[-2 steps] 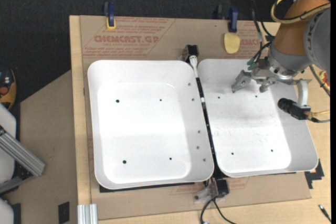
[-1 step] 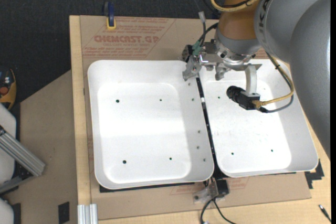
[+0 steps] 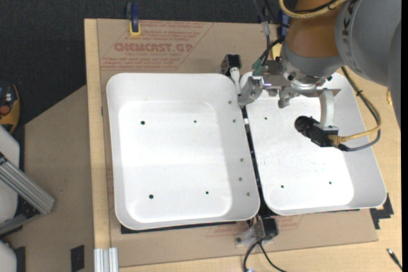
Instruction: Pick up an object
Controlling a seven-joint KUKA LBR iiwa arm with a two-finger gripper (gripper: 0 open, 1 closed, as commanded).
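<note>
I see the arm [image 3: 357,22] reaching in from the right, its orange band above the wrist; the gripper [image 3: 268,89] hangs over the far left corner of the right bin [image 3: 319,191], close to the seam where the two bins meet; from this slant I cannot tell whether it is apart or together, and I see nothing clamped in it. I cannot tell where the object lies; the left bin [image 3: 172,143] shows me a white floor with four small dark dots (holes, by the look). A black fitting [image 3: 313,130] with a yellow cable [image 3: 363,137] hangs off the wrist over the right bin; a blue clamp [image 3: 133,17] grips the board's [image 3: 159,44] far edge.
</note>
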